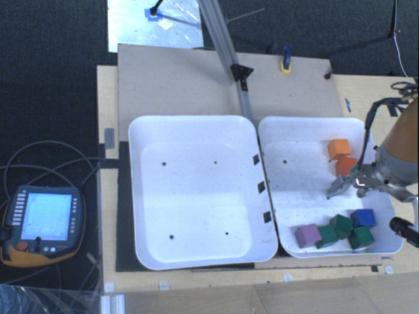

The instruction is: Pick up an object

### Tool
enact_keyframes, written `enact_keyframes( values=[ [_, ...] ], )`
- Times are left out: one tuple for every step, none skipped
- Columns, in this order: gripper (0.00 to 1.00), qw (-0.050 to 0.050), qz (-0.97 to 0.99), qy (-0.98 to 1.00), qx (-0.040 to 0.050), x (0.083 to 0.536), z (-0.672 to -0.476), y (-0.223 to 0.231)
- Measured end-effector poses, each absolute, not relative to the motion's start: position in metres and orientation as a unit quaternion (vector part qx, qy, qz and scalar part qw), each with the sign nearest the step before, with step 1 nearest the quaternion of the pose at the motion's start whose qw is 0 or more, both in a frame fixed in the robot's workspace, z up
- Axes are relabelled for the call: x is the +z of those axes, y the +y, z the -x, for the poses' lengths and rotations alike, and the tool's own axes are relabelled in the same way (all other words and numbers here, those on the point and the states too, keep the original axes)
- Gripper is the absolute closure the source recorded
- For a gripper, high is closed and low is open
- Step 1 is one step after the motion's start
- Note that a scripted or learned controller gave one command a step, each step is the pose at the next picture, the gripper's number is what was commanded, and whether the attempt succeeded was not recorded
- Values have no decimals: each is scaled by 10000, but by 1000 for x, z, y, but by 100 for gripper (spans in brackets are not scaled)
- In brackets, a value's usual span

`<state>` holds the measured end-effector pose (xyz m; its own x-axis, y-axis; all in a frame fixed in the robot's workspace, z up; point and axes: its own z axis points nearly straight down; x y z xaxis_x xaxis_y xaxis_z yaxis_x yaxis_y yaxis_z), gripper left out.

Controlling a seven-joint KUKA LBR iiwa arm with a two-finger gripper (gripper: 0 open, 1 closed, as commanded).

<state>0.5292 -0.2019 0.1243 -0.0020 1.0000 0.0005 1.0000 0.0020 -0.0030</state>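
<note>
Gripper [342, 187]: low in the right bin [288, 244], fingers spread, pinching nothing.
Orange blocks [339, 149]: just behind it (likely target).
Purple block [306, 235]: in front, clustered with green blocks [341, 226] against the near wall.

Pale bench [196, 84] with two white bins [196, 195] [294, 156] side by side

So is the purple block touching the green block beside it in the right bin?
Touching. The camera view shows the purple block pressed edge to edge against a green block, with no white bin floor between them.
</note>
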Motion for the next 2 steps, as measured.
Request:
enact_keyframes(
  values=[
    [0,10,7063,-7079,6,88,-529,-202],
    [100,-19,7055,-7087,-12,101,-531,-202]
  ],
)
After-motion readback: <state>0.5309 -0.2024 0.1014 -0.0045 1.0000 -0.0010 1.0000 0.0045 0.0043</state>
